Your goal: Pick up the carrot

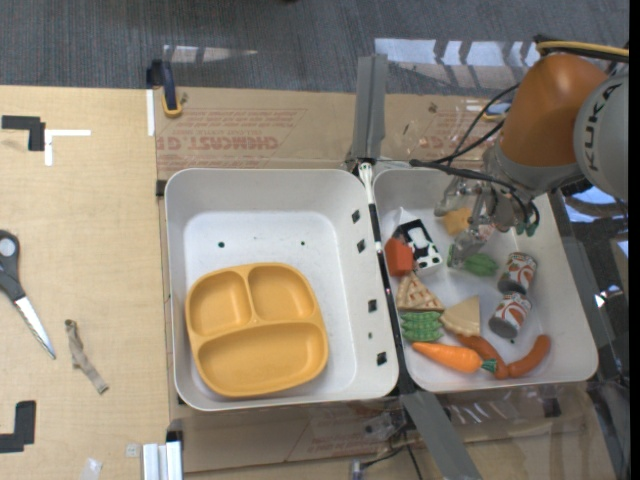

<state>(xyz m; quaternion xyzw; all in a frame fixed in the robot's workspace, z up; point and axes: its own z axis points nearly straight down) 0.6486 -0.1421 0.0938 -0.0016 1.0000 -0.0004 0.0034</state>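
The gripper hangs over the upper part of the right bin, beneath the arm's orange band; whether it is apart or together cannot be told from this slant, and nothing can be seen clamped in it. Just below its tip lies a green toy vegetable; a pale yellow piece sits just to its left. The carrot, orange with a green stem end, lies flat near the bin's front wall, well apart from the gripper, its tip pointing left. Beside it: a green pea pod just above, a pale wedge like a bread slice to the upper right, a pizza slice higher, and a brown-red sausage curving along the front right. Two sushi-roll-like pieces stand near the right wall. A red-orange piece and a black-and-white block rest by the left wall. The left bin holds a yellow three-compartment plate. Scissors lie on the bench at far left.
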